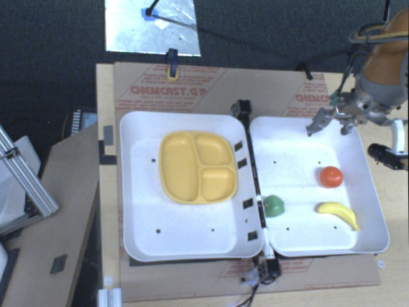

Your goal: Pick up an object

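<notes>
Overhead, the gripper (329,123) hangs above the far edge of the right bin (300,235), its two fingers spread apart with nothing between them. Well apart from it, three things lie in that bin: an orange-red tomato (330,176) toward the right side, a yellow banana (339,214) just in front of the tomato, and a green object (273,205) against the bin's left wall. The left bin (144,235) bears a yellow divided plate (197,167) with three compartments. Both bins rest on a brown board (211,85) printed with red writing; the word at its far left reads roughly "CHEMCAST GP", and the print at the far right is too blurred to read.
</notes>
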Controlling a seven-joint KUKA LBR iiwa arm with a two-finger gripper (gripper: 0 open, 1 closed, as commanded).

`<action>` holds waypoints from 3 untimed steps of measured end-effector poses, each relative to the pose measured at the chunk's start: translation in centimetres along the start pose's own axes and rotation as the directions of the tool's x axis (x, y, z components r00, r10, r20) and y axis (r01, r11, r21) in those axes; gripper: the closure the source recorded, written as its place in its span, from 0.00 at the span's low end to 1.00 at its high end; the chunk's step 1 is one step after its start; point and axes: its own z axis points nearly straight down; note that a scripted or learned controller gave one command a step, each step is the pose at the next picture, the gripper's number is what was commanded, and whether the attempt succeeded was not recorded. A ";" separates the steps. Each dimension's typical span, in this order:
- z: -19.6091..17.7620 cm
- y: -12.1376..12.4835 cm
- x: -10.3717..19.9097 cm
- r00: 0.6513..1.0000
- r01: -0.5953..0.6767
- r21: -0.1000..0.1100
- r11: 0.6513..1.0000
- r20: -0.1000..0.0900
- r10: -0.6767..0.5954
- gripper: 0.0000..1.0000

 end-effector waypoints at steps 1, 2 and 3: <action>4.8 0.1 1.0 1.000 0.004 0.001 1.000 0.000 -0.004 0.00; 9.1 0.5 1.5 1.000 0.004 0.001 1.000 0.000 -0.004 0.00; 11.8 0.6 1.5 1.000 0.005 0.001 1.000 0.000 -0.005 0.00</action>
